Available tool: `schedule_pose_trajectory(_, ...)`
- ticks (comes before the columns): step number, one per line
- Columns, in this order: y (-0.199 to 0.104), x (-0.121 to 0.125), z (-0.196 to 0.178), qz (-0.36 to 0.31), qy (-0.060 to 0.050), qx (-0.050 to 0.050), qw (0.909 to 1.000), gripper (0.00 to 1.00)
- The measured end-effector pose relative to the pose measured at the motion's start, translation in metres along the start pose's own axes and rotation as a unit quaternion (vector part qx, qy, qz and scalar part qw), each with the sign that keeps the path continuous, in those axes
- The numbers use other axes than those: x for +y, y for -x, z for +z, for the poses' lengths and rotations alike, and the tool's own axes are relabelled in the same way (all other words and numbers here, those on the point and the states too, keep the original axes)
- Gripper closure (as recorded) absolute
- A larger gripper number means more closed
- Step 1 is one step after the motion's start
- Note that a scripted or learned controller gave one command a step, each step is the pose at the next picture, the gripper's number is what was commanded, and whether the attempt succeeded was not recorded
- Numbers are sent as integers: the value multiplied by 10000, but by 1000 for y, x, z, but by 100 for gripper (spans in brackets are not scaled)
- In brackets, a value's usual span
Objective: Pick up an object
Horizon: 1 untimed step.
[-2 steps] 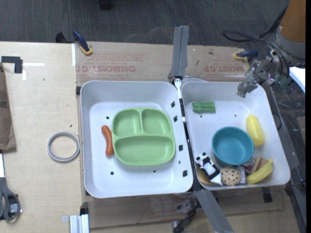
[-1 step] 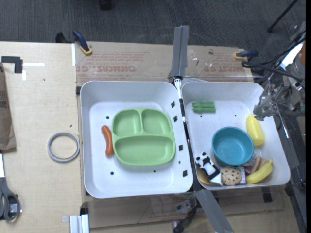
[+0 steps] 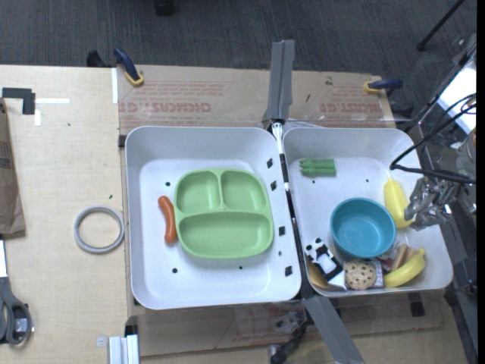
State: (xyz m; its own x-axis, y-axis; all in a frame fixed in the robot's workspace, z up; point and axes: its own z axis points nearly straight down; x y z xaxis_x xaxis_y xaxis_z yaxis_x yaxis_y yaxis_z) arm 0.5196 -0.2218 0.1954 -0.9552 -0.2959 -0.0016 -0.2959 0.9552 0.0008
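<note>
tape ring (image 3: pixel 99 228), scissors (image 3: pixel 14 318), blue clamp (image 3: pixel 129 66)

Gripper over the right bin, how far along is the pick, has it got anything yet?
Done: the gripper has reached the right bin, at its right edge beside the yellow toy and the blue bowl. In hand: nothing visibly held; the view is too blurred to read the grasp. Left: closing on an object and lifting it clear of the bin.
</note>
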Motion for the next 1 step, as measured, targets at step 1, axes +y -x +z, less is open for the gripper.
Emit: schedule_pose_trajectory(1,36,3,-61,-2383,-6,-18,9712,100)
